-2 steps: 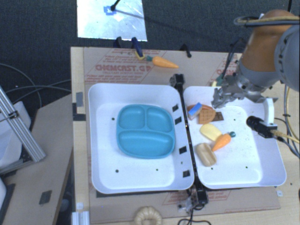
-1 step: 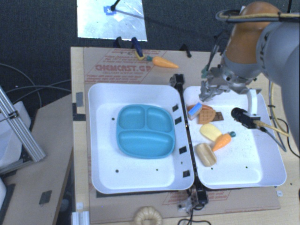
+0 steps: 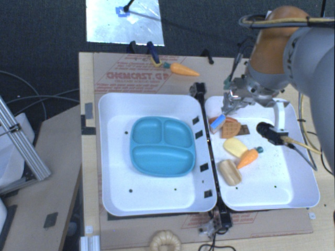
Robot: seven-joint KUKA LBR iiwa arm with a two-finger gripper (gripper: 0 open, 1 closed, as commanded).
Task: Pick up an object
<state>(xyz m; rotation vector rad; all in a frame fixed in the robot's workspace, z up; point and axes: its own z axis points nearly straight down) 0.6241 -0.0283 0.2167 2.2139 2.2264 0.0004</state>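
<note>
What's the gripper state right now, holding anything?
Gripper: low over the right bin, near the blue-and-orange piece; open or closed cannot be told, no grasp visible.

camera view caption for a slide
Gripper poised over toy food in the right bin; blue plate in the left.

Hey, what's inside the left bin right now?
A blue divided plate lies flat in the left bin, its three compartments bare. Whatever bin floor sits under the plate is covered.

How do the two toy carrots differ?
The carrot in the right bin lies inside the bin beside the yellow piece; the carrot on the cardboard lies outside both bins, behind them. The bin carrot looks shorter and points lower-left; the other points right. Both are orange.
</note>
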